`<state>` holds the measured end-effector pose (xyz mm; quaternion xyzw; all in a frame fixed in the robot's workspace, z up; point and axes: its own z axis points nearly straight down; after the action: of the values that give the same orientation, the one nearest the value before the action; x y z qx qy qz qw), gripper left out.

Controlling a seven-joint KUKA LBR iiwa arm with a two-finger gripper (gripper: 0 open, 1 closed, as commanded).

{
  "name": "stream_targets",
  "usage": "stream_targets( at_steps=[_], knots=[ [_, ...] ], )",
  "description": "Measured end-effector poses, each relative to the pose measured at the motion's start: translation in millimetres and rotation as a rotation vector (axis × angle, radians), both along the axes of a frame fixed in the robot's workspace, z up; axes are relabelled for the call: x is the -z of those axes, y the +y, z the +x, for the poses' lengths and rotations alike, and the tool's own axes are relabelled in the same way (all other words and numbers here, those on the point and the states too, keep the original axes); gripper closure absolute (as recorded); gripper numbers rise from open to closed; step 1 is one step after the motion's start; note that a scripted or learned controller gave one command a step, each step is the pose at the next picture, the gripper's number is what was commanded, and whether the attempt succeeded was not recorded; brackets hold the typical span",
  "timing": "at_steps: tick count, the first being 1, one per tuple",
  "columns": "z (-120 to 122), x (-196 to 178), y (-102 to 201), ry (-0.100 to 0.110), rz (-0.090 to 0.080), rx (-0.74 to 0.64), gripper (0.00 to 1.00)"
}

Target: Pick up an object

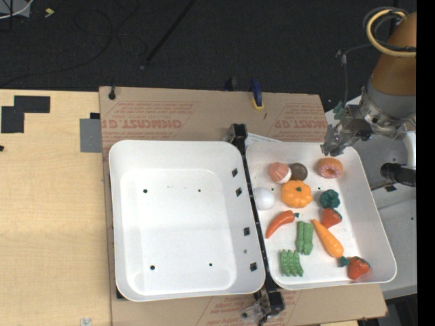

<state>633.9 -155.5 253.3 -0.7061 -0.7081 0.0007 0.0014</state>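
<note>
Claw [334, 143] hangs over the far edge of the right bin [380, 229]; whether it is apart or together cannot be told, and nothing shows in it. Nearest toy is the pink doughnut [330, 168], just below it in the picture. Being a flat ring, it has no long axis. My guess: a short drop toward the camera reaches it.

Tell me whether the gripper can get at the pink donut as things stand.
Probably yes: the gripper hangs just above the pink donut, which lies apart from the other toys near the right bin's far edge.
</note>
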Motion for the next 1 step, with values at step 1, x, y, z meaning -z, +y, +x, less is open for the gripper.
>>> stream_targets(
  at_steps=[1],
  knots=[
    [6.3,-185.5,77.7,-0.02,-0.002,-0.006,1.0]
  ],
)
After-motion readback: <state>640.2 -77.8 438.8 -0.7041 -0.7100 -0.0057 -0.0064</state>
